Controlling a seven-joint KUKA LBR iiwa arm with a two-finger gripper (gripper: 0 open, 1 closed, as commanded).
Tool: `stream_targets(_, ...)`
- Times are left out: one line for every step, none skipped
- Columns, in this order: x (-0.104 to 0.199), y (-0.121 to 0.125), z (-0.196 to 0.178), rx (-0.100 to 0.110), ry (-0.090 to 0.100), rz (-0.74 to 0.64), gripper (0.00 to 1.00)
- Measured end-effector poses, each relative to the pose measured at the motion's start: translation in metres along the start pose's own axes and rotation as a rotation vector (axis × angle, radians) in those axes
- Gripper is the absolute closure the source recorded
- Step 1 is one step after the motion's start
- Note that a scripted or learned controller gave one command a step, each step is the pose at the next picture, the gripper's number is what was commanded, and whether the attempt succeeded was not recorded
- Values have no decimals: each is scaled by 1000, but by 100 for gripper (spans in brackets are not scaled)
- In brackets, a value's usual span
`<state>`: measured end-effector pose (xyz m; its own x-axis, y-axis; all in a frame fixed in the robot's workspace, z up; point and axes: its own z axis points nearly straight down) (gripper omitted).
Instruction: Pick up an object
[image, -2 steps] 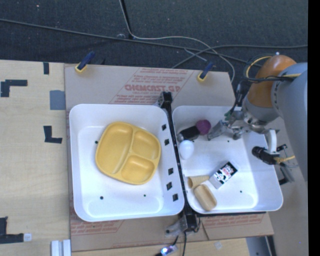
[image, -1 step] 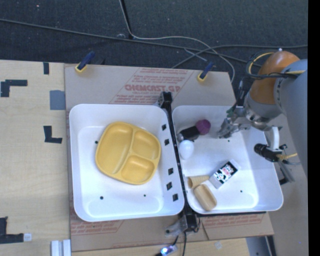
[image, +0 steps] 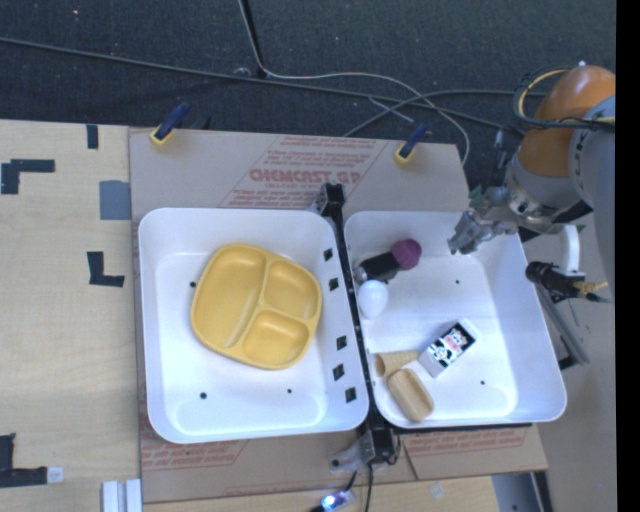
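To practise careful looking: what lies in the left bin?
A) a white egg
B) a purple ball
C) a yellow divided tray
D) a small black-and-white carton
C: the yellow divided tray lies in the left bin, while the purple ball, white egg and black-and-white carton all lie in the right bin.

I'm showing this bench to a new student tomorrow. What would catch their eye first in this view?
Most likely the yellow sectioned plastic plate, which takes up much of the left white bin. Next, the cluster in the right white bin: a magenta ball, a white egg-shaped object and a black-and-white patterned small carton. The gripper hangs over that bin's far right corner.
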<state>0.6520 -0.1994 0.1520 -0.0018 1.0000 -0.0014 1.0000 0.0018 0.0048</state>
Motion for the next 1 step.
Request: stream_targets(0,1,-54,0,0,0,100)
